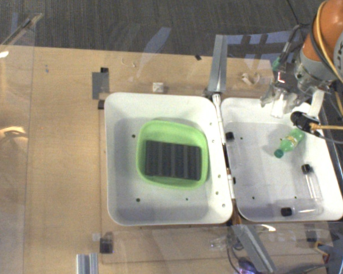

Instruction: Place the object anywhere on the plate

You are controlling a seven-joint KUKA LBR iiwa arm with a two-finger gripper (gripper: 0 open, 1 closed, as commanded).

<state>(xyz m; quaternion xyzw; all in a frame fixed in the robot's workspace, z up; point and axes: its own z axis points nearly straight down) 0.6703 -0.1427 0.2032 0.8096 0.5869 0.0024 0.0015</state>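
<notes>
I see a lime-green plate (pixel 172 160) with dark ribbed centre; green bottle (pixel 289 143), possibly translucent, below the jaws; white bins (pixel 120 153).

No legible text, labels, brand marks, numbers or signs anywhere in the camera view. Checked the green bottle (pixel 288 142), the green plate (pixel 172 160), both white bins (pixel 120 153) and the bench (pixel 46 153): nothing readable on any surface. Bottle label too small and blurred to resolve.
</notes>
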